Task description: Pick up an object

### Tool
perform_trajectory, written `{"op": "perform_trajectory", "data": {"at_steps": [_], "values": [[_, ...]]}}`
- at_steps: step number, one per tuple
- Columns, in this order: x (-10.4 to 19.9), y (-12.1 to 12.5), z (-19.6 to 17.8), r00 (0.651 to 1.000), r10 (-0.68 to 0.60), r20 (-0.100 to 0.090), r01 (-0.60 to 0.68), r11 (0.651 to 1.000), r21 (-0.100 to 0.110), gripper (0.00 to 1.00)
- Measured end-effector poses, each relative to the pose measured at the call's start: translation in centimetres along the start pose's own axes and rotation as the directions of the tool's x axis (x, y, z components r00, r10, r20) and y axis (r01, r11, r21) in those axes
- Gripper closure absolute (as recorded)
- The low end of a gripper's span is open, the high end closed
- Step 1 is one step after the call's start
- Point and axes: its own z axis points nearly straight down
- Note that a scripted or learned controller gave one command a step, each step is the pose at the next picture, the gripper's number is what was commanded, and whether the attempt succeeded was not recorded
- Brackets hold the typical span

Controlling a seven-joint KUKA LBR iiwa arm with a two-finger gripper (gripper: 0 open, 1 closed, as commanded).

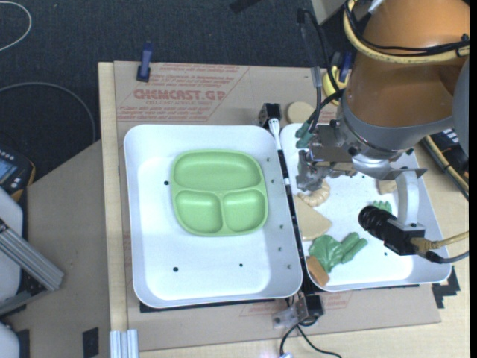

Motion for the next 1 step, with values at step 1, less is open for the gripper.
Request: {"op": "perform_trajectory", "data": {"at_steps": [1], "values": [[-0.03, 0.20, -1.70, 1.000, -0.001, -0.003, 0.001, 1.000, -0.017, 1.00]]}}
